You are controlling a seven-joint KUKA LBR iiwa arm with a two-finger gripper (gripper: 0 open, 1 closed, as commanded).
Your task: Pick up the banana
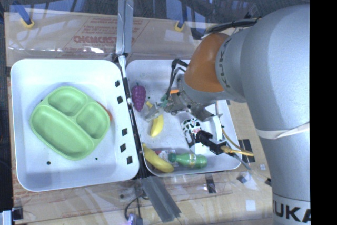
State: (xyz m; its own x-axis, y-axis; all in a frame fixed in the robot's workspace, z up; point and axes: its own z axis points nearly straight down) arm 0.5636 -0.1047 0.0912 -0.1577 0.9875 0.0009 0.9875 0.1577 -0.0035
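Two yellow banana-like pieces lie in the right bin (221,163). A small banana (156,125) sits near the bin's middle, and a longer banana (158,160) rests against the front left corner. My gripper (162,105) reaches in from the right and hovers just above and behind the small banana, beside the purple grapes (138,95). Nothing shows in its grasp. The orange wrist band (206,68) and grey arm cover the bin's right side.
A green bottle (188,159) lies along the right bin's front wall next to the longer banana. A black-and-white object (191,126) sits right of the small banana. The left bin (31,171) holds a green divided plate (70,121).
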